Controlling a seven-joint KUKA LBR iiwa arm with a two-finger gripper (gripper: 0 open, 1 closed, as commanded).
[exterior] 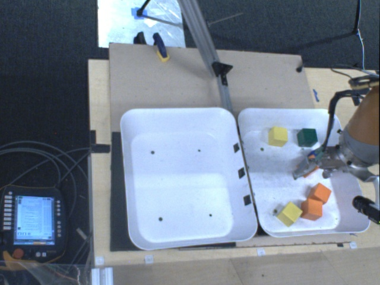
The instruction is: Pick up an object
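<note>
In the right bin [261, 218] lie several small blocks. A yellow block [277, 136] and a dark green block [307, 137] sit near the far wall. Two orange blocks [321, 192] [311, 209] touch each other near the front right, with another yellow block [290, 214] just left of them. My gripper [306, 168] hangs low over the middle of this bin, between the green block and the orange pair, pointing left. The grey arm [362, 138] comes in from the right. Nothing visibly sits in the gripper.
The left bin [133, 159] stands beside the right one, with a row of black clips [241, 173] along the shared wall. A slanted metal pole [205, 37] rises behind the bins. A handheld control pad [32, 221] lies on the floor at the left.
</note>
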